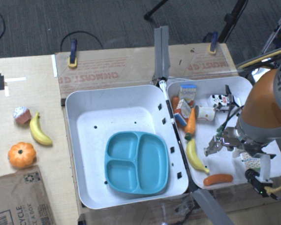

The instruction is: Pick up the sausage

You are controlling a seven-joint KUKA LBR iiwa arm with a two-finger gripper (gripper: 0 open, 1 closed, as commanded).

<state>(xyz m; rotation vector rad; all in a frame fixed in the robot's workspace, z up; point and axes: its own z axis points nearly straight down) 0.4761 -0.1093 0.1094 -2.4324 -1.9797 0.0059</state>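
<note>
The sausage, orange-red and short, lies along the front wall of the right bin. My gripper hangs over the middle of that bin, above and just behind the sausage, with its metal fingers pointing left. Nothing shows between the fingers. The grey arm with its orange band comes in from the right and covers the bin's right part.
The right bin also holds a yellow banana, a carrot, a small boxed item, a white cup and a cow toy. The left bin holds a blue divided plate. A banana, pumpkin and cupcake lie on the bench at left.
</note>
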